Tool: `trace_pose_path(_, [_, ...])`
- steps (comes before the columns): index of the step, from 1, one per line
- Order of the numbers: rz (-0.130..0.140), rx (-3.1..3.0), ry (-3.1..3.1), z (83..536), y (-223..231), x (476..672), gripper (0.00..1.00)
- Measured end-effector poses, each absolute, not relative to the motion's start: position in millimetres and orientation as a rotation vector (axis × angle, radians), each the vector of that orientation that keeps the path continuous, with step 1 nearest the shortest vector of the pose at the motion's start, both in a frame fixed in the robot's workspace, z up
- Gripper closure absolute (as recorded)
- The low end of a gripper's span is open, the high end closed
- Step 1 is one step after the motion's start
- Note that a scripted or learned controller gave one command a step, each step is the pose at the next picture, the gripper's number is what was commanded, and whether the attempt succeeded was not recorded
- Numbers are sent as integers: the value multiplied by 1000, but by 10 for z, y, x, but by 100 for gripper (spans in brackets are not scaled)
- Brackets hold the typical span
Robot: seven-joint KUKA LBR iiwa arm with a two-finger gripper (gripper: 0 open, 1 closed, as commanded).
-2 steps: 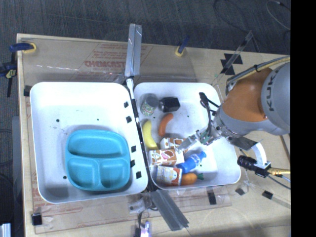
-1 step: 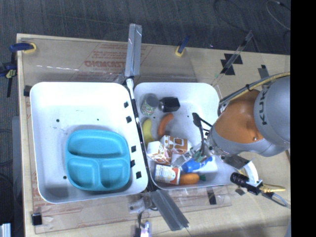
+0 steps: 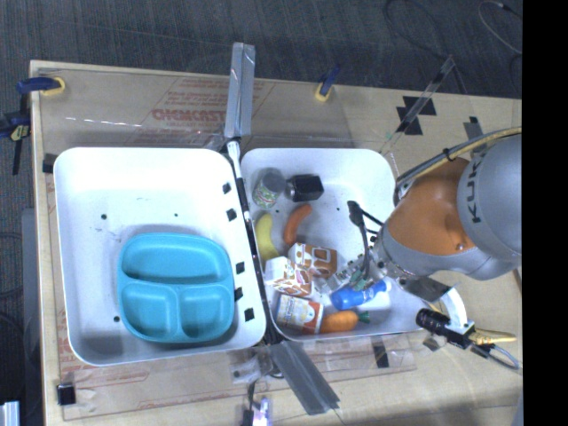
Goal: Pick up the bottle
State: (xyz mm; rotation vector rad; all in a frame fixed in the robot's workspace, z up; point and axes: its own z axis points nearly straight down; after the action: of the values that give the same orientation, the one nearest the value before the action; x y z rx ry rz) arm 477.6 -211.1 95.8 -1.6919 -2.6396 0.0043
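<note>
Camera view: bottle (image 3: 362,295) lying flat, blue cap leftward.

Bench (image 3: 133,114) with two white bins (image 3: 89,176)

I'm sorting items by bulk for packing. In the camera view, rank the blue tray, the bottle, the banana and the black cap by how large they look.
1. Blue tray, by far the largest.
2. Bottle.
3. Banana, close to the bottle and partly hidden, so this order is unsure.
4. Black cap, smallest.

A blue divided tray (image 3: 177,285) lies in the left bin (image 3: 80,185).
</note>
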Motion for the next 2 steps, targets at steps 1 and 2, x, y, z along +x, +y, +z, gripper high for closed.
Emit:
trace_pose_path(1, [0, -1495, -2754, 892, -2088, 4770, 100])
trace_pose_path(2, [1, -1496, -2754, 892, -2094, 4769, 0])
